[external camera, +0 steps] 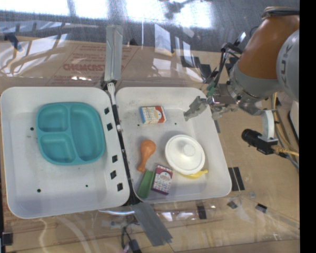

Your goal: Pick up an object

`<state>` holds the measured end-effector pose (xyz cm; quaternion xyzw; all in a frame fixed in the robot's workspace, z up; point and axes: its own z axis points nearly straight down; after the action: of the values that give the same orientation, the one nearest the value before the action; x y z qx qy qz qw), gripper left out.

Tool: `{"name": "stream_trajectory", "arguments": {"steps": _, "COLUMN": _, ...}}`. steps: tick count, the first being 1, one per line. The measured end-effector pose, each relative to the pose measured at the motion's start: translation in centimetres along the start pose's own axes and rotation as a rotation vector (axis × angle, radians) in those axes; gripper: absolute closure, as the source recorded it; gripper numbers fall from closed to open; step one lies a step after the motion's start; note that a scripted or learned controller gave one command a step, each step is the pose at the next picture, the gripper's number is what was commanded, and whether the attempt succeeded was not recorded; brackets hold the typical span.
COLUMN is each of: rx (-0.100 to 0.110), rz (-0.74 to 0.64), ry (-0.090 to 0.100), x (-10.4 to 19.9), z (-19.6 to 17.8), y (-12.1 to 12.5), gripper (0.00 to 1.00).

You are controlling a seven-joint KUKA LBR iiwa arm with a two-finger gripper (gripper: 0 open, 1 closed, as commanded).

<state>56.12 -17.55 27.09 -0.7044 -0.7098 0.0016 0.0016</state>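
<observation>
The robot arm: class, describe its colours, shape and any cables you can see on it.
The arm is rounded and bulky, grey with a broad orange band above the wrist. Thin dark cables loop beside the wrist. The gripper is grey metal, much slimmer than the arm.

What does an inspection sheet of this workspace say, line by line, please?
Surface: two white bins, left bin and right bin, on a brown bench.
Job's things: in the right bin, small carton, orange drumstick toy, green piece, red box, white lidded bowl on a yellow piece.
Clutter: teal divided plate in the left bin.
Grippers: gripper over the right bin's upper right, holding nothing seen.
Cables: yellow cable at right.
Surroundings: grey tape at the bench's front.
</observation>
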Motion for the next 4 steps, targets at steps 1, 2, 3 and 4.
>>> {"name": "stream_trajectory", "arguments": {"steps": 1, "rx": 0.001, "rz": 0.047, "ry": 0.0, "x": 1.5, "z": 5.0, "y": 0.0, "gripper": 0.0}}
{"name": "stream_trajectory", "arguments": {"steps": 2, "rx": 0.002, "rz": 0.025, "ry": 0.001, "x": 8.4, "z": 10.6, "y": -1.1, "gripper": 0.0}}
{"name": "stream_trajectory", "arguments": {"steps": 3, "rx": -0.001, "rz": 0.03, "ry": 0.001, "x": 8.3, "z": 18.0, "y": -1.6, "gripper": 0.0}}
{"name": "stream_trajectory", "arguments": {"steps": 4, "rx": 0.002, "rz": 0.028, "ry": 0.0, "x": 8.2, "z": 17.1, "y": -1.7, "gripper": 1.0}}
